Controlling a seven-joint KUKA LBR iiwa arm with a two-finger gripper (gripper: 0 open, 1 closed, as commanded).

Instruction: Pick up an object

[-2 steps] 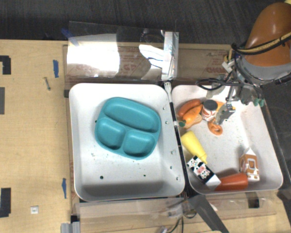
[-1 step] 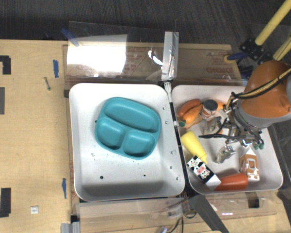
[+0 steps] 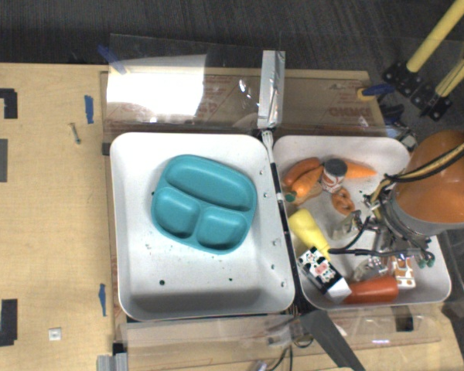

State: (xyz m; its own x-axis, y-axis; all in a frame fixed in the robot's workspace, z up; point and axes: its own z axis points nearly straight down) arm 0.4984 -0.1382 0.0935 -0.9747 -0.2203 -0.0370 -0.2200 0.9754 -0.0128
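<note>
**Arm low over a crowded right bin**

The right bin (image 3: 387,147) is full of small things. Near its far left corner lies an orange, pepper-like toy (image 3: 303,175), and just beside it stands a small jar with a dark lid (image 3: 334,173). A carrot-shaped piece (image 3: 360,171) points to the right from the jar. Below the jar there is a small orange-brown piece (image 3: 342,200). A yellow object (image 3: 307,228) lies along the left wall, and its lower end touches a white box with black spots (image 3: 319,267). At the near wall lies a red, long object (image 3: 371,289), with its left end near the white box.

The arm (image 3: 441,184) comes in from the right and covers the right part of this bin. Its gripper (image 3: 375,242) hangs low, among black cables, between the orange-brown piece and the red object. The cables and the wrist hide the fingertips, so I cannot tell if they are released or clenched, and nothing can be seen between them.

The left bin (image 3: 131,207) holds one teal plate with three sections (image 3: 204,203), well apart from the arm.

Both bins rest on a light wooden bench (image 3: 39,207) with black marks and pieces of blue tape. Behind the bins stands a clear plastic sheet (image 3: 178,91), and the floor is dark carpet (image 3: 216,6). Yellow bars (image 3: 445,22) show at the top right.
</note>
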